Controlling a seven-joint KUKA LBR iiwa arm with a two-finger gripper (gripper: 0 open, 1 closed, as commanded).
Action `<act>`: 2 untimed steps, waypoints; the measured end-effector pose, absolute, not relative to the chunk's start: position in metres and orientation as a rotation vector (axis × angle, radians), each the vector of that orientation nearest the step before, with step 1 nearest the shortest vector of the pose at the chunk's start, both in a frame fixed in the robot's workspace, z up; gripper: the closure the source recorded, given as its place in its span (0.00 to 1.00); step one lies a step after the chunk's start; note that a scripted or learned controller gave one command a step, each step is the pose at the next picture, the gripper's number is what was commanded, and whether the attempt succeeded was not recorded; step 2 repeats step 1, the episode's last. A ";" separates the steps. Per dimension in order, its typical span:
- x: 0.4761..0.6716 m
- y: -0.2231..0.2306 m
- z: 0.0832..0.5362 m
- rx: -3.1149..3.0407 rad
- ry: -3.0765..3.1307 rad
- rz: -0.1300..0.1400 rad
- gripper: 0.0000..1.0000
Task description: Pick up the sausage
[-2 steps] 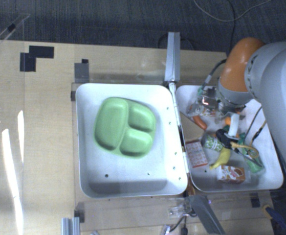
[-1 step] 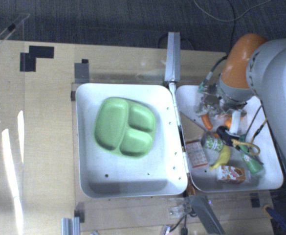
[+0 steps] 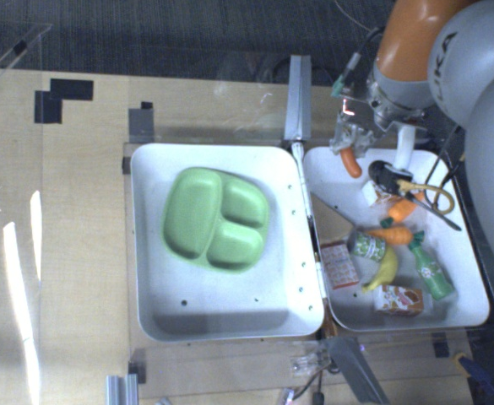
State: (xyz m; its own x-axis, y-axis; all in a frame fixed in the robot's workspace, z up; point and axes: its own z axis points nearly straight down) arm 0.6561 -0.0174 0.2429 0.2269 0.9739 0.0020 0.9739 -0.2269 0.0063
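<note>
Now the sausage (image 3: 350,164) hangs lifted over the right bin (image 3: 475,298) — pinched in the gripper (image 3: 346,144).

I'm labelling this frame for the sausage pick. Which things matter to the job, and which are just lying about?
Job: sausage, at the right bin's far edge; gripper directly above it.

Lying about: green tray in left bin; banana, carrot, green bottle, can, red packet.
</note>
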 end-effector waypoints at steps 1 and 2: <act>0.637 0.011 0.250 2.536 1.852 0.004 1.00; 0.637 0.011 0.250 2.536 1.852 0.004 1.00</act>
